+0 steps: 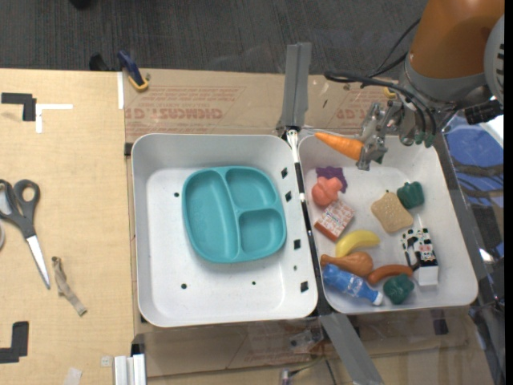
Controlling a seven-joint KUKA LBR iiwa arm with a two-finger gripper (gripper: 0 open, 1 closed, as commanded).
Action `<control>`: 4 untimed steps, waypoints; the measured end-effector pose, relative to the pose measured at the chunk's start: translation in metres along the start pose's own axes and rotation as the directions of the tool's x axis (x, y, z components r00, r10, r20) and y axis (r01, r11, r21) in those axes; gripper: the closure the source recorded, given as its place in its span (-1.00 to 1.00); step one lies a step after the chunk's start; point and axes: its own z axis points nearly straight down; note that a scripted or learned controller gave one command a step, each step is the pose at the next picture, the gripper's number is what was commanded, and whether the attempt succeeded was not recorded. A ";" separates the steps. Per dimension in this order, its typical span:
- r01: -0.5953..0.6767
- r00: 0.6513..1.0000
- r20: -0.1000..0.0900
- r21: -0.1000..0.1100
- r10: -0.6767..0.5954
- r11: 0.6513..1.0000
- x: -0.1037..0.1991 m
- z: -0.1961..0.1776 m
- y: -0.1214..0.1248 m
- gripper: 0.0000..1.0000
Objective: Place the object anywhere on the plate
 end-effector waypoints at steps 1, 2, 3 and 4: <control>0.375 0.927 -0.001 -0.001 -0.375 0.927 -0.004 0.055 0.006 1.00; 0.587 0.810 0.000 -0.002 -0.587 0.810 0.013 0.113 -0.037 1.00; 0.829 0.560 0.003 -0.002 -0.829 0.560 -0.006 0.054 0.024 1.00; 0.938 0.346 0.002 -0.003 -0.938 0.346 0.009 0.055 0.100 1.00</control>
